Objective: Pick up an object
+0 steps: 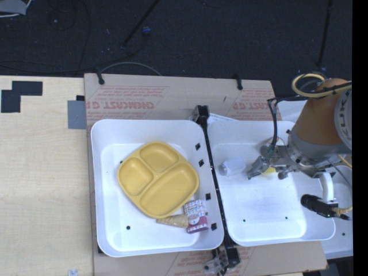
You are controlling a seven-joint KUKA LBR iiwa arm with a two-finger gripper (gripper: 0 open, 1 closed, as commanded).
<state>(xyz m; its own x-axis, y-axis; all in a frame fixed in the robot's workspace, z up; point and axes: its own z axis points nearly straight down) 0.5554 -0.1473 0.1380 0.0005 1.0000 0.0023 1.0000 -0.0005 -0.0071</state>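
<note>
My gripper [267, 174] hangs low over the right bin [270, 226], in its upper middle part. Its two grey fingers stand apart, so it is open with nothing between them. A small pale, see-through object [232, 167] lies just left of the gripper, apart from the fingers. In the left bin [109, 223] rests a yellow divided plate [158, 178]. By the plate's lower right edge lie a small red and white packet [196, 215] and a tan wedge-shaped piece [172, 221].
A black divider [211, 177] runs between the two bins. The bins sit on brown cardboard [172, 99] on a pale wooden bench [40, 177]. The arm's orange band [317, 117] rises at the right over the right bin's edge.
</note>
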